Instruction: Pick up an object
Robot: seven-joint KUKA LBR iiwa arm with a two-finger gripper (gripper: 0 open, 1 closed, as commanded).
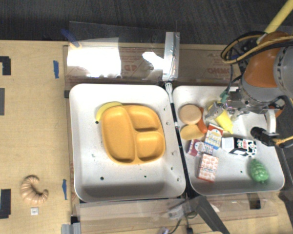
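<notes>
In right bin: gripper [223, 108] over yellow block [225, 121]; grip state unclear
Handling: light, stiff; take across narrow sides

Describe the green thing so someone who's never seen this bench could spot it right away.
Find the right-hand white bin, the crowded one. Go to its near right corner, past the black-and-white card. The bumpy green lump sits there alone, the one green item among orange, yellow and printed packets.

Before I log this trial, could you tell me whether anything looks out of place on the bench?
Yes: a croissant-like pastry lies on the brown bench surface, left of the left bin and outside both bins. Everything else sits inside: the orange divided plate in the left bin, small items in the right bin.
</notes>
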